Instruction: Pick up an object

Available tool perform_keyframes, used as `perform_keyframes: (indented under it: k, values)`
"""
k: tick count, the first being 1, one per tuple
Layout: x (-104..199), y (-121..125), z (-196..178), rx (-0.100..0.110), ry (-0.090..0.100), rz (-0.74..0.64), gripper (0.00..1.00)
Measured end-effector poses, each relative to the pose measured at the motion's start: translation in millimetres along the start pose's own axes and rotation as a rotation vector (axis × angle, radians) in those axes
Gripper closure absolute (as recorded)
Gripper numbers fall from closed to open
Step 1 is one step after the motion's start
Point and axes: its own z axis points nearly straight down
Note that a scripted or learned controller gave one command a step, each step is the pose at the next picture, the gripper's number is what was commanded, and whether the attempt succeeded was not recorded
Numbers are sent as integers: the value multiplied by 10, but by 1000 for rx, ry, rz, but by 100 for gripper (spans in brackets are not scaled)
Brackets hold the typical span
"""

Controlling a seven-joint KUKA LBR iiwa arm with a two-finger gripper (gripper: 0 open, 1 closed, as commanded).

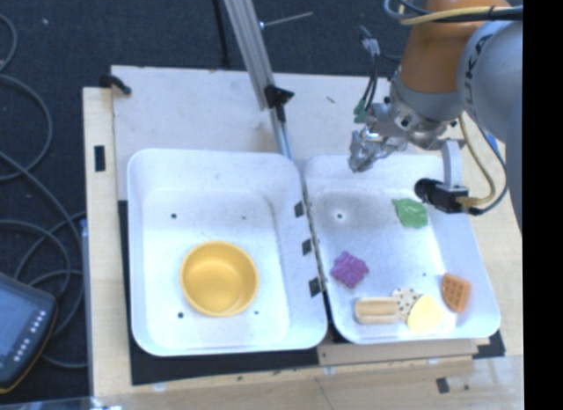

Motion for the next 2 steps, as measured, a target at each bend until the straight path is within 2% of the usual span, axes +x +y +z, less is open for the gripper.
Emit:
perform_keyframes:
  k: [1,2]
  values:
    - [526,-122,124,1,0,0,100]
    - [1013,-174,61,0,1,-2,100]
